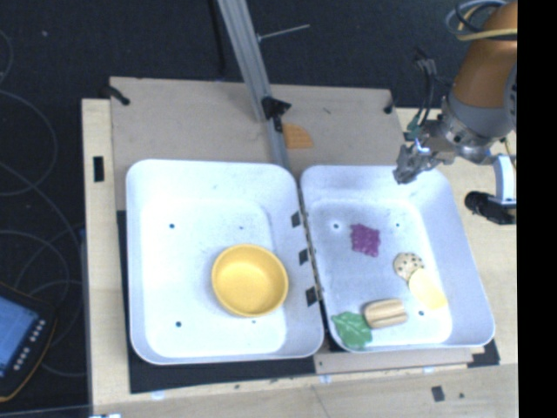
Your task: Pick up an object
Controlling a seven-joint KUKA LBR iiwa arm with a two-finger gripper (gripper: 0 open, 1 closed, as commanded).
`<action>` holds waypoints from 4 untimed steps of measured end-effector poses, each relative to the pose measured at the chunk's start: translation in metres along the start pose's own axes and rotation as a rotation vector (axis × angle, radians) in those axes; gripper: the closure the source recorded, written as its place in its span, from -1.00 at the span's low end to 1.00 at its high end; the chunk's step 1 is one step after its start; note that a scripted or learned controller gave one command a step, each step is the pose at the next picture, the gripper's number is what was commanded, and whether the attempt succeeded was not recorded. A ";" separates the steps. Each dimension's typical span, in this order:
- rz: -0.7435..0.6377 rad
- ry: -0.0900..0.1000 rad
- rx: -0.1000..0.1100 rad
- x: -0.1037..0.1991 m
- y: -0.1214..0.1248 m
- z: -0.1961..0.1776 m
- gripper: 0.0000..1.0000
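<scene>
Camera view: claw (407,174) hangs over back rim of right bin (466,259), tips close together, nothing between them.

Candidates in right bin: purple piece (365,239) mid-bin, speckled round cookie (406,264), yellow piece (427,292) touching it, tan roll (385,313), green leaf (351,328) at front corner. Yellow bowl (250,279) in left bin (157,233).

Step, as judged: approach, no grasp yet. Next move calls for spreading tips, centring over one item, purple piece nearest, then descending.

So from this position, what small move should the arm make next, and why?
Probably move the gripper toward the near side of the right bin and stop above the purple object. The gripper sits at that bin's far rim, away from every item, and the purple piece is the closest one and lies apart from the others.
</scene>
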State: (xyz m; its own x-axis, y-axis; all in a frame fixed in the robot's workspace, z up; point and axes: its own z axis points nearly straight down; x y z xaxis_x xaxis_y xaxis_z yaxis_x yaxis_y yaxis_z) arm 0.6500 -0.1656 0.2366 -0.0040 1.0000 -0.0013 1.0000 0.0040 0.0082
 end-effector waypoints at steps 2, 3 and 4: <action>-0.003 0.002 0.007 0.055 -0.009 -0.055 1.00; -0.001 0.000 0.008 0.104 -0.011 -0.036 1.00; -0.001 0.000 0.008 0.149 -0.013 -0.021 1.00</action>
State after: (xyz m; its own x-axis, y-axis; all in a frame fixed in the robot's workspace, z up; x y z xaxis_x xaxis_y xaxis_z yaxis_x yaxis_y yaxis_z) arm 0.6367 -0.0163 0.2577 -0.0046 1.0000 -0.0018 1.0000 0.0046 -0.0002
